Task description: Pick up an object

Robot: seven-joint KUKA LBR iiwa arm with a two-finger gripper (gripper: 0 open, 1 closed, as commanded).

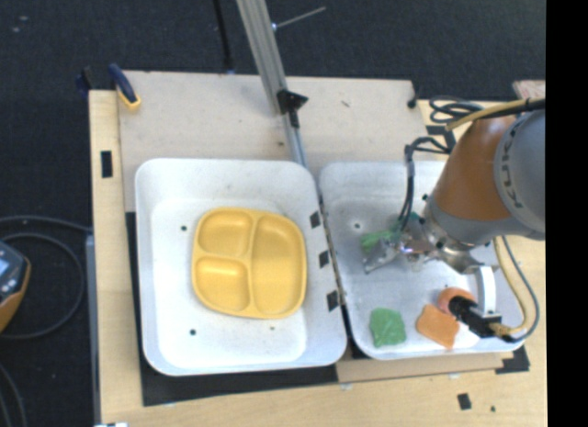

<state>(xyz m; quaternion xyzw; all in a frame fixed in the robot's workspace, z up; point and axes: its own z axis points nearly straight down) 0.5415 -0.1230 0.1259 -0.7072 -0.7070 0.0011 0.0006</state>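
A glossy yellow three-compartment plastic plate lay in the left white bin; the jaws' state I cannot tell; at five o'clock sat a soft green lump.

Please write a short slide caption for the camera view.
KUKA arm's tool low in right bin; yellow divided plate in left bin.

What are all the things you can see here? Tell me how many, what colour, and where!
left bin: 1, white, left side of the bench
right bin: 1, white, right side of the bench
divided plate: 1, yellow, in the left bin
green lump: 1, green, near edge of the right bin
orange block: 1, orange, right of the green lump
metal pole: 1, grey, slanting over the far bench
arm: 1, grey and orange, over the right bin
gripper: 1, low in the right bin
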